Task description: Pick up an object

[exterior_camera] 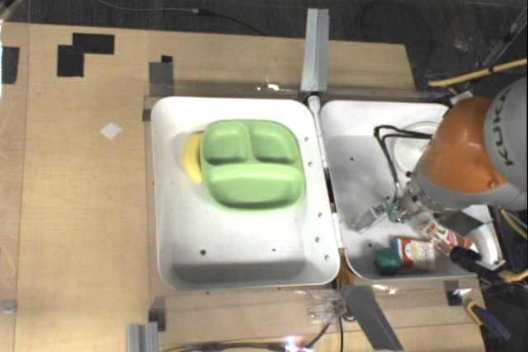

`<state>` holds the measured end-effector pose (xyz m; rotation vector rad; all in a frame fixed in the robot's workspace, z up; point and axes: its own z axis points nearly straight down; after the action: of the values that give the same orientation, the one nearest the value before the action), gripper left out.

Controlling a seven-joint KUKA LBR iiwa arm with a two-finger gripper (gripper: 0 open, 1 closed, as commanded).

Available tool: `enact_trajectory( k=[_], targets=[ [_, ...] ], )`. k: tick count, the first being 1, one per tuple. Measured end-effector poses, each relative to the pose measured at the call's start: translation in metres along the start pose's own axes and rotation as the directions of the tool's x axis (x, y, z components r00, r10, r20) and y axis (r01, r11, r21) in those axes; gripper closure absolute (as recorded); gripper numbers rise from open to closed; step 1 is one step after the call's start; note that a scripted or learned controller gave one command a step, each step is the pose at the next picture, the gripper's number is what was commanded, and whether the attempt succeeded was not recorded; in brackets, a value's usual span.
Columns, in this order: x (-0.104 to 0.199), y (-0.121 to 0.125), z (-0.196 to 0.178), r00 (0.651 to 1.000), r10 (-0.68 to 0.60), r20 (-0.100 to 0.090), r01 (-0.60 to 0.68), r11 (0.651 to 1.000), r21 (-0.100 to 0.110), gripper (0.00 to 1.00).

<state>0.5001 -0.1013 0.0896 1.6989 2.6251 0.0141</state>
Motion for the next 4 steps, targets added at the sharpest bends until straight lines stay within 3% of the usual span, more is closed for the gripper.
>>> enact_trajectory(
  k=[1,2,3,4],
  targets=[
    [0.004,0.012,0.0,0.997,-0.079,0.002,0.079,0.997,0.004,0.0],
    [-0.005,0.032,0.001,1.0,-0.03,-0.002,0.03,1.0,0.006,0.0],
    [0.003,0.015,0.0,0.997,0.074,0.001,-0.074,0.997,0.001,0.0],
    [0.003,0.017,0.0,1.0,-0.007,0.002,0.007,1.0,0.004,0.0]
  ],
)
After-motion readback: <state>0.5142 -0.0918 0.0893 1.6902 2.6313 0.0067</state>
